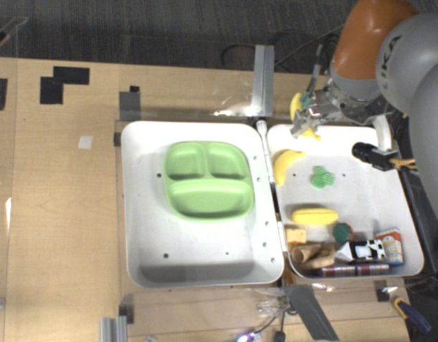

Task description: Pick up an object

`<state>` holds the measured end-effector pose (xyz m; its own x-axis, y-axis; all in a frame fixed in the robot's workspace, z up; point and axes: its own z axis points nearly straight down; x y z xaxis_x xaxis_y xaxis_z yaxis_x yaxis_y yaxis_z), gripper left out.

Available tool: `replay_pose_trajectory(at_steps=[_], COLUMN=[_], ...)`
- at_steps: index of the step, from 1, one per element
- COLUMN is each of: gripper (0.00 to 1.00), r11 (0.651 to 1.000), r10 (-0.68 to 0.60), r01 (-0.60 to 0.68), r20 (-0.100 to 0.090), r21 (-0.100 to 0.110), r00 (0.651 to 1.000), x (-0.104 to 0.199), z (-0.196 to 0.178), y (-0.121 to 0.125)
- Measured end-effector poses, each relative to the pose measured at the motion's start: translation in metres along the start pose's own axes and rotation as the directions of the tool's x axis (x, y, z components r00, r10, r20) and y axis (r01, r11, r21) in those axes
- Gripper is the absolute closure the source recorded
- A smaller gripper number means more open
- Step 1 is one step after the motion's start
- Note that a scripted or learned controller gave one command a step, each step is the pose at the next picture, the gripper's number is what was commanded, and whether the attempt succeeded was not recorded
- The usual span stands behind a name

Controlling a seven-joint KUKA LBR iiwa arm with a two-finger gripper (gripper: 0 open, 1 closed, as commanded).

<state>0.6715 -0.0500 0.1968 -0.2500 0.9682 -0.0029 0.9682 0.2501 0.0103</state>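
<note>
- Hovering at the far rim of the right bin [368, 191], the gripper [305, 120] hangs from the grey arm [418, 55], whose orange band [368, 23] sits above the wrist.
- Whether the gripper is spread or closed cannot be told from this angle.
- A small yellow piece [296, 105] shows right against the gripper on its left side; whether it is gripped cannot be told.
- A banana [285, 164] lies in the right bin just below the gripper, close to the wall shared with the left bin [144, 212].
- A small green object [321, 178] lies near the banana, towards the bin's middle.
- A yellow oblong [315, 216] lies nearer the camera, with a dark green lump [342, 231] just beside it.
- A black-and-white carton [368, 249], brown items [311, 251] and a dark pen [357, 268] crowd the near edge.
- A green divided plate [208, 178] rests in the left bin, well apart from the gripper.
</note>
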Motion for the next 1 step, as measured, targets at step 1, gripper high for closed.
replay_pose_trajectory(at_steps=[1], gripper=[1.0], r11=[1.0], r10=[-0.007], r01=[0.007], r20=[0.002], r21=[-0.004], r00=[1.0], x=[0.0011], z=[-0.0109], y=[0.0025])
